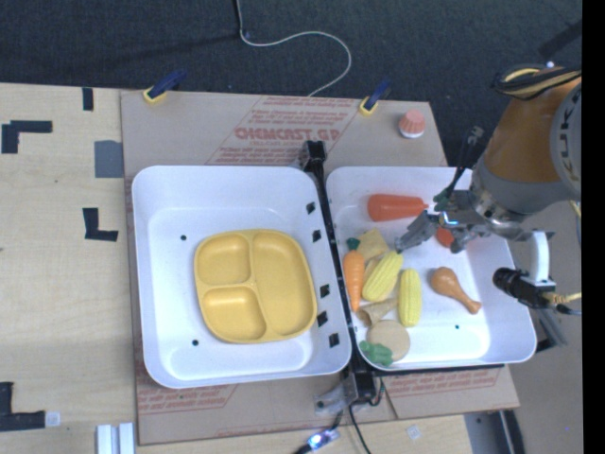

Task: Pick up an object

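Observation:
The right bin (510, 343) holds a heap of toy food: a red-orange sausage (395, 206) at the back, an orange carrot (354, 278), two yellow corn cobs (383, 275) (409, 296), a brown chicken drumstick (455, 288), a tan round piece (388, 338) and a green bit (377, 353). My gripper (437, 231) hangs over the bin's middle, right of the sausage and above the corn. Its fingers spread apart with nothing between them. A small red piece (444, 237) lies just under it.
The left bin (161, 253) holds a yellow divided plate (253, 285). A small pink object (411, 124) rests on the cardboard behind the right bin. A white cable (293, 38) loops across the dark floor at the back. Blue-yellow clamps (163, 85) (375, 94) pin the cardboard.

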Tool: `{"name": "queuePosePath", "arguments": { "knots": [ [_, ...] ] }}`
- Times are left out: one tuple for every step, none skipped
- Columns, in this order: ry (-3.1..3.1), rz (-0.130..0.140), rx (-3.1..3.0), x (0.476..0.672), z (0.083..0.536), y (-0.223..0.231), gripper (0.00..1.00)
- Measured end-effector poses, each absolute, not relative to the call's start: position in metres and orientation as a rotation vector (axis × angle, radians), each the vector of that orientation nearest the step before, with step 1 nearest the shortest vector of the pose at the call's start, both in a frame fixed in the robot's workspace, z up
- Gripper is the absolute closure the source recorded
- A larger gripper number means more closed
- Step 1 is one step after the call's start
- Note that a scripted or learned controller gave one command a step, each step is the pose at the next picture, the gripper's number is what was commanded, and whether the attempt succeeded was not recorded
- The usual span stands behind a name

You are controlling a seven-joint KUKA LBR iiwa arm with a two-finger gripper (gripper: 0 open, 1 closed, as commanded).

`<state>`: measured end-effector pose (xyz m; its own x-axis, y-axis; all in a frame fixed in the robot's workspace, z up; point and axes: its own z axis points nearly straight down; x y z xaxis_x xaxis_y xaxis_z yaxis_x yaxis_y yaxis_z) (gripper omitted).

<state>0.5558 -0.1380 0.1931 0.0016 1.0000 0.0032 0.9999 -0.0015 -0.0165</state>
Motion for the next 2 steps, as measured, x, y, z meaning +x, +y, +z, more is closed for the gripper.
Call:
{"name": "queuePosePath", "arguments": {
  "knots": [
    [-2.220,0.004,-2.216,0.558,0.199,-0.138,0.00],
    [-2.217,0.010,-2.214,0.563,0.135,-0.141,0.00]
  ]
}}
